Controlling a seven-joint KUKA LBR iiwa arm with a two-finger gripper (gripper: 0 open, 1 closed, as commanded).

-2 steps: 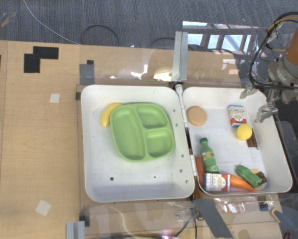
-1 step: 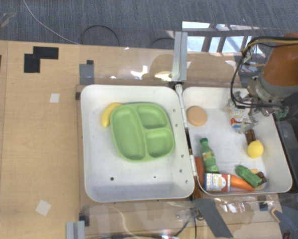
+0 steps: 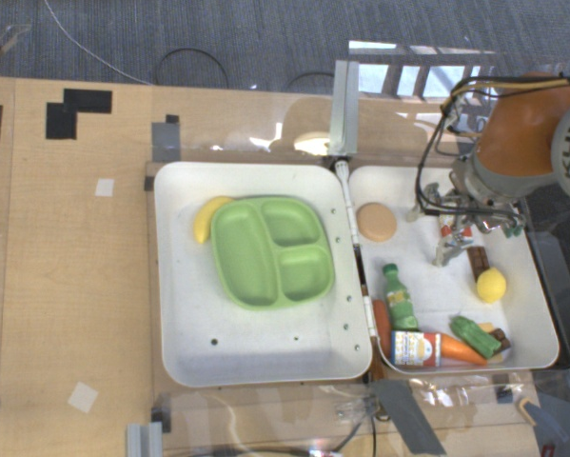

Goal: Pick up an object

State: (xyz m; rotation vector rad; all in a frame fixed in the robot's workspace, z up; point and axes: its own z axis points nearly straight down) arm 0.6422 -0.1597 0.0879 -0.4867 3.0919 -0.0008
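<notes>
My gripper (image 3: 454,246) hangs over the upper right part of the right bin (image 3: 547,343), below the orange band of the arm. Just right of it lies a brown chocolate bar (image 3: 480,260), with a yellow lemon (image 3: 491,286) below that. A tan round bun (image 3: 377,221) rests to the gripper's left. Lower in the bin are a green bottle (image 3: 397,298), a red sausage-like piece (image 3: 382,327), a white-labelled bottle (image 3: 416,348), an orange carrot (image 3: 462,352) and a green vegetable (image 3: 477,335). Nothing shows in the gripper's grasp.
The left bin (image 3: 185,331) holds a green divided plate (image 3: 270,250) with a yellow banana (image 3: 206,217) tucked at its upper left. A metal post (image 3: 344,103) stands behind the wall between the bins. Cables loop beside the wrist.
</notes>
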